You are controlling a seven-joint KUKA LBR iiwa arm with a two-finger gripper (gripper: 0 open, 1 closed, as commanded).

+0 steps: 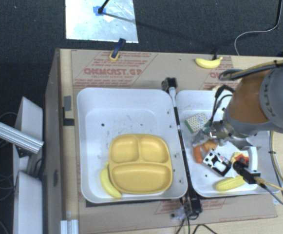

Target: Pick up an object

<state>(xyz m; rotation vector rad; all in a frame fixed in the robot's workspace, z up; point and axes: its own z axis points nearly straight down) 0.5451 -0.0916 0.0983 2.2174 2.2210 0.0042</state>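
The claw (205, 136) hangs low over the orange toy (198, 153) in the right bin (196, 99); I cannot tell its state, so go slowly and squeeze gently.

arm (273, 101) cut off at right edge | banana (109, 182) partly under yellow tray (140, 162)

We count two white bins, one left of center (87, 130) and one at lower right (192, 99). We see three yellow bananas: beside the tray at lower left (108, 183), at the lower right (229, 183), and on the bench at upper right (208, 62). There is one yellow divided tray (140, 162) and one orange piece (198, 153).
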